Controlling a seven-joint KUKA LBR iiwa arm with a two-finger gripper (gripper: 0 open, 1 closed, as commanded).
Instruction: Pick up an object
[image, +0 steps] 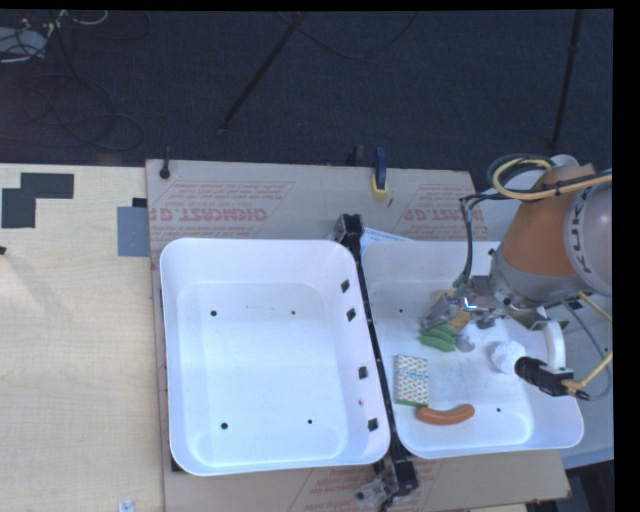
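My gripper (447, 312) is low in the right bin (560, 432), near that bin's middle, reaching in from the right. It sits right over a green object (438, 340) and a small yellow piece (459, 322), touching or almost touching them; nothing is visibly held. A checkered green-and-white pad (411, 380) lies near the bin's left wall. An orange-red sausage-shaped object (444, 414) lies close to the bin's front edge.
The left bin (200, 262) stands beside the right one, with a black divider (362, 330) between them. A cardboard sheet (250, 200) lies under both bins. The arm's orange band (545, 235) rises at the right.
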